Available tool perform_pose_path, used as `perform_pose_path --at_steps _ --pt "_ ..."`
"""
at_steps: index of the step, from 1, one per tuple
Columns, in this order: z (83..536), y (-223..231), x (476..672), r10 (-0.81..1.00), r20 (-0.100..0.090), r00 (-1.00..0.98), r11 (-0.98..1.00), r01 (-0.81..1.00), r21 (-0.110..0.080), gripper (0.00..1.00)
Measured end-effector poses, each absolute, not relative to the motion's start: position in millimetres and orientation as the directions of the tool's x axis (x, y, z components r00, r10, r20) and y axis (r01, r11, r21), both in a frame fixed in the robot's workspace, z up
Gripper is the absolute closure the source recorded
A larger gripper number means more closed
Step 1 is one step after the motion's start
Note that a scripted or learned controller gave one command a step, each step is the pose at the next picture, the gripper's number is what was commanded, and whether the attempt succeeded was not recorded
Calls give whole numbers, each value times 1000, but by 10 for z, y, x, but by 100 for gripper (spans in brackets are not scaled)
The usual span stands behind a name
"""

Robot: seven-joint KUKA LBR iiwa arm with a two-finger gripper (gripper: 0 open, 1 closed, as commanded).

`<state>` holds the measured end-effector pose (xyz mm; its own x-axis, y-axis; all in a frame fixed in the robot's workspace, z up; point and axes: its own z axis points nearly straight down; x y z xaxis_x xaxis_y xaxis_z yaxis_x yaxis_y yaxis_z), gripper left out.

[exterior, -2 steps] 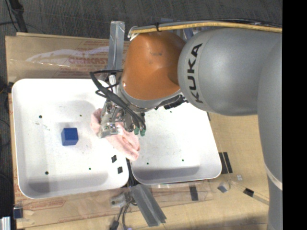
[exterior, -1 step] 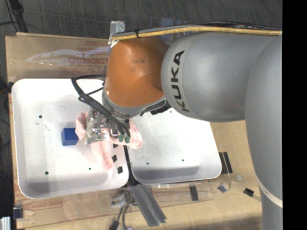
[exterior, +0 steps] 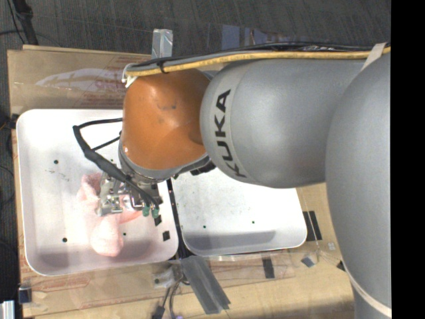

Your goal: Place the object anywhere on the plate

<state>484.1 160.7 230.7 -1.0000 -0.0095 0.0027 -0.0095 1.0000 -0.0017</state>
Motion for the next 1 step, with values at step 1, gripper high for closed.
perform_pose_path --at_steps 1 --pt "2308 1605 4842 -9 3 -1000 1000 -9 -2 0"
